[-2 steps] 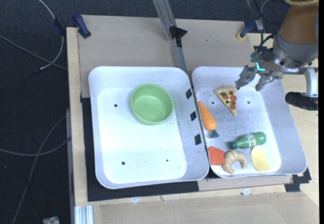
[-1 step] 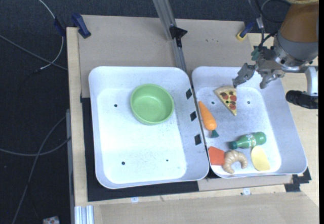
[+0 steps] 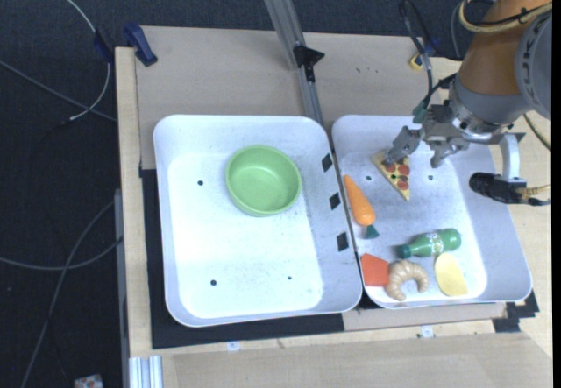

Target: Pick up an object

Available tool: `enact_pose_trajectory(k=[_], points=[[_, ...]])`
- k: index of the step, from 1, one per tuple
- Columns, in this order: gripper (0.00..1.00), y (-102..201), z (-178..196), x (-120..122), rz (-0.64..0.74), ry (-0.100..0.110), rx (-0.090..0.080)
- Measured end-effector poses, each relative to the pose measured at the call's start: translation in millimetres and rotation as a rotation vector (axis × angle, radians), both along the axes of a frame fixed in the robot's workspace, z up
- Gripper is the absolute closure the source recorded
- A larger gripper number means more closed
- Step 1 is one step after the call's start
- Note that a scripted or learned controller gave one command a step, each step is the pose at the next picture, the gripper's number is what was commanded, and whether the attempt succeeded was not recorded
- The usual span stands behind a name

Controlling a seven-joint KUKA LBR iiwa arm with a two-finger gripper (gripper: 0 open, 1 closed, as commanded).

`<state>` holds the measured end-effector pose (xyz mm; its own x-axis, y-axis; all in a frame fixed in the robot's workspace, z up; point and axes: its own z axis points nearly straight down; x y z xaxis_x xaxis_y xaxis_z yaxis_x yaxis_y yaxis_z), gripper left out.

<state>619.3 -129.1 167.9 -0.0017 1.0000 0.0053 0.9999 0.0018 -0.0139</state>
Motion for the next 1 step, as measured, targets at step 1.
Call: enact_pose_trajectory(k=[1], points=[[0.00, 1.7, -42.9, -2.3, -0.002, 0.000, 0.000]])
